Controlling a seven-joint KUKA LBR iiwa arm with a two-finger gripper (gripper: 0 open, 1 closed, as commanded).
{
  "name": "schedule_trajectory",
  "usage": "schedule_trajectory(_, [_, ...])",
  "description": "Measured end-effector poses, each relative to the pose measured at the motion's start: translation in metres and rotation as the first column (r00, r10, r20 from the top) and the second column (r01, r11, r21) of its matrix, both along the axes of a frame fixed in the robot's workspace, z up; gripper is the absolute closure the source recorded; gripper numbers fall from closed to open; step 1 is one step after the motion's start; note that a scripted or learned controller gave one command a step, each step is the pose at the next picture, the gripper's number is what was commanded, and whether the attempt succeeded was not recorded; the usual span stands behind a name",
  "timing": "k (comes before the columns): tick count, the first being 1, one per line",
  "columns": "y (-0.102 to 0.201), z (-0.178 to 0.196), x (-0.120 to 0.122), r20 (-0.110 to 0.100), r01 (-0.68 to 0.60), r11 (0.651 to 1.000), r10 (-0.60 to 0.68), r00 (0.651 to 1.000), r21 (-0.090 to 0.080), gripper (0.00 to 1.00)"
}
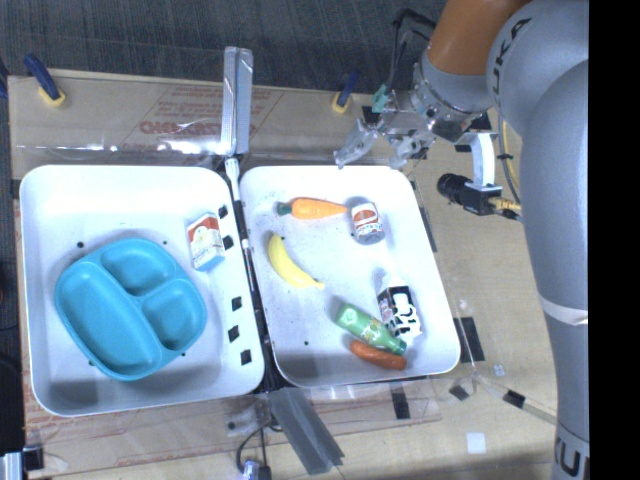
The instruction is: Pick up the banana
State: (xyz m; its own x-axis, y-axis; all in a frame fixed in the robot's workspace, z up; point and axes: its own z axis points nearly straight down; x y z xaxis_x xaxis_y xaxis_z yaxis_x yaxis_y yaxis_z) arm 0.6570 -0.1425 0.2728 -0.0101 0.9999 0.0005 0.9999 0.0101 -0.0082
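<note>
Surface carries two white bins. Banana (290,262) lies untouched in right bin (330,368); gripper (385,146) hovers above far rim, fingers spread, empty. Pick not begun.

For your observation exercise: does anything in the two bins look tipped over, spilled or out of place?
Nothing is spilled or broken. In the right bin the can and green bottle lie on their sides; the banana lies loose beside the carrot.

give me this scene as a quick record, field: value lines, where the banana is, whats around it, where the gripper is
banana: lying in right bin, left part, untouched
carrot: above banana, apart from it
can: right of carrot
green packet: lower right of banana
blue divided plate: left bin
gripper: above right bin's far edge, holding nothing
</note>
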Motion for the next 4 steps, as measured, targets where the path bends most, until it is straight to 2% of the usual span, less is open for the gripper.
schedule_trajectory(1, [0.085,-0.052,-0.011,0.000,-0.121,0.993,0.121,0.993,0.001,0.00])
schedule_trajectory(2, [0.108,-0.085,-0.087,-0.001,-0.100,0.995,0.100,0.995,0.000,0.00])
schedule_trajectory(3, [0.112,-0.085,-0.101,-0.002,-0.121,0.993,0.121,0.993,0.000,0.00])
schedule_trajectory(4, [0.112,-0.085,-0.101,-0.002,-0.121,0.993,0.121,0.993,0.000,0.00])
